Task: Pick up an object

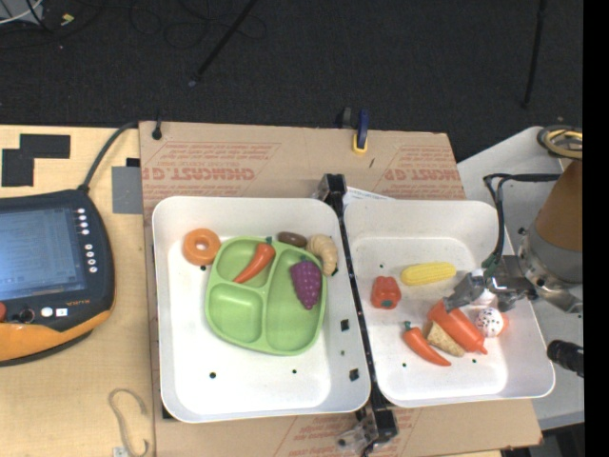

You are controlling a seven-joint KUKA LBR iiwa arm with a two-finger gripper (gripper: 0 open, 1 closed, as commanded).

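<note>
The single camera hung fixed above the bench and looked down at a slant, from the near edge toward the dark floor behind. It stood far enough off to take in both white bins whole: the left bin (176, 350) and the right bin (519, 374) sat mid-frame, side by side. A cardboard sheet (285, 165) beneath them ran toward the back. A teach pendant (48, 269) was cut by the left edge. The arm (561, 227) entered from the right edge.

The gripper (473, 293) hangs low over the right bin (457, 219), beside a carrot (459, 327).
</note>
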